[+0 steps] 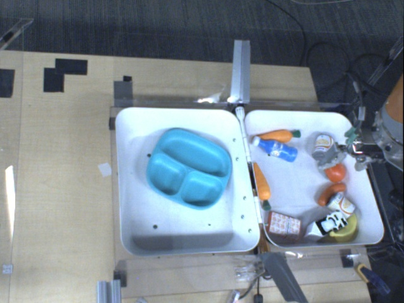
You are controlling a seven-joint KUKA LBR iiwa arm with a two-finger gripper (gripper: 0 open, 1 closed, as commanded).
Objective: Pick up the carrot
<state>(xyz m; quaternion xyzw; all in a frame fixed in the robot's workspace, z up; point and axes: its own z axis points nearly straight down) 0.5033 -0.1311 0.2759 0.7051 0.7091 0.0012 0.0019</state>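
while pincer [355,149] hovers, carrot [276,135] apart

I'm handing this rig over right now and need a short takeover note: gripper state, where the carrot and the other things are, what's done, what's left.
Gripper: at the right bin's right edge, above its wall; nothing seen between its fingers.
Carrots: one near the bin's top beside the blue bottle; another along its left wall. Neither is lifted.
Left bin: blue divided tray.
Done: nothing of the pick.
Left: move over a carrot, descend, grasp, lift.
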